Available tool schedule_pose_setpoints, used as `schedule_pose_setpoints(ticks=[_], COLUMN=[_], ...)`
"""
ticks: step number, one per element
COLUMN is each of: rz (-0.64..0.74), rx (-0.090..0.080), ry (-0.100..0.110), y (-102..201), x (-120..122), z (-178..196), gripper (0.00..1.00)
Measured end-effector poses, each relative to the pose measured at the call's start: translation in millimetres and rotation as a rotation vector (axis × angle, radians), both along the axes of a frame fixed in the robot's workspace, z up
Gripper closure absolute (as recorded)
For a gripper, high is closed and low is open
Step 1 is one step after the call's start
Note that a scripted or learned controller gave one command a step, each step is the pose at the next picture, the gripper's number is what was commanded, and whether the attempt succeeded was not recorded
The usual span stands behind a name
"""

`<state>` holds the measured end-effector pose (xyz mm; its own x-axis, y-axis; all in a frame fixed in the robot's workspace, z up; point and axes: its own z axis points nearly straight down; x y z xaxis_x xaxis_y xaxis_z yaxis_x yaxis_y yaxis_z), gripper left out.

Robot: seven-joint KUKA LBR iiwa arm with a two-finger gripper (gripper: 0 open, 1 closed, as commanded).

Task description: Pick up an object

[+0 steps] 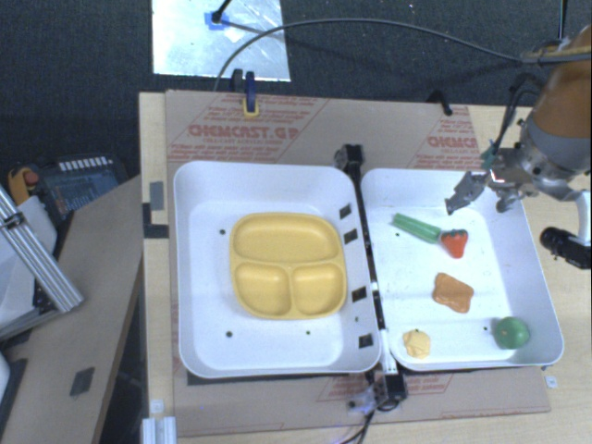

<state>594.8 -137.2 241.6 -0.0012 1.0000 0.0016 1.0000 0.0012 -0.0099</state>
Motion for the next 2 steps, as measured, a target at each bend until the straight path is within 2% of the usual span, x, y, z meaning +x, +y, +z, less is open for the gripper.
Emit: schedule_pose_setpoints(ticks=[1,2], rz=[0.002,0.000], rx=[-0.002,-0.001], ry=[-0.011,-0.007], y=[0,6], x=[2,-6], z=[6,-42], gripper=[0.00,0.00])
